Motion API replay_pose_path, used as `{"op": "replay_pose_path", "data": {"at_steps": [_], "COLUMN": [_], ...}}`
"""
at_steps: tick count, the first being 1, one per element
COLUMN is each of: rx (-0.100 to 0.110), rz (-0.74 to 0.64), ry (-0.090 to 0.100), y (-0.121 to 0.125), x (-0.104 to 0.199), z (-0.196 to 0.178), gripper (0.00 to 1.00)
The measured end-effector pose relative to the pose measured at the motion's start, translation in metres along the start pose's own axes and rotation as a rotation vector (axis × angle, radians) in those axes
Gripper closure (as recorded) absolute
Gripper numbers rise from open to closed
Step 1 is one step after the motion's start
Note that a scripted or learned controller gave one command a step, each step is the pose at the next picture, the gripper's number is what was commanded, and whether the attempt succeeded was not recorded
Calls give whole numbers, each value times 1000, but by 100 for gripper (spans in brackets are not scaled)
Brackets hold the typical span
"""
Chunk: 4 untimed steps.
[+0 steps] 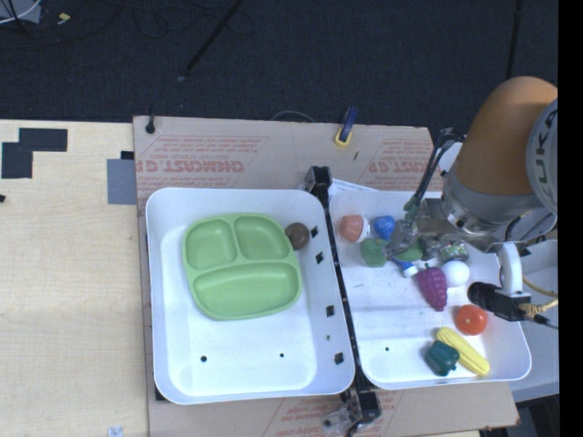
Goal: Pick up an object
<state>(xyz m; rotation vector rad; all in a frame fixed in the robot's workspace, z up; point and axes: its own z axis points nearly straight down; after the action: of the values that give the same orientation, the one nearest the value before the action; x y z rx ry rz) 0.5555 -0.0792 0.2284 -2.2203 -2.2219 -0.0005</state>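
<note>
My gripper [412, 244] is down in the right bin [392, 371], near its back edge. It hangs over a cluster of toys: a blue piece [383, 227], a green piece [373, 253] and a small blue-and-white item [411, 267]. A salmon ball [352, 228] lies just left of them. A purple grape bunch [432, 286] and a white egg [455, 273] sit right below the gripper. Nearer the front right lie a red tomato [470, 319], a yellow corn cob [465, 351] and a teal block [442, 360]. Nothing is visibly lifted.
The left bin [173, 353] holds a green divided plate [241, 264] with a brown ball [297, 235] at its right corner. A black divider [335, 280] separates the bins. The grey and orange arm [506, 153] looms over the right bin's back right. A black fitting [496, 300] juts in there.
</note>
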Motion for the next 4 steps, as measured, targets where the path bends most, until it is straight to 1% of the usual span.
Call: {"op": "replay_pose_path", "data": {"at_steps": [1,2,3,4], "rx": [2,1,-2,2], "rz": [-3,-3,-4,3], "ry": [2,1,1,-2], "y": [21,50,86,91], "x": [50,95,141,130], "z": [8,16,-5,5], "gripper": [100,100,100,100]}}
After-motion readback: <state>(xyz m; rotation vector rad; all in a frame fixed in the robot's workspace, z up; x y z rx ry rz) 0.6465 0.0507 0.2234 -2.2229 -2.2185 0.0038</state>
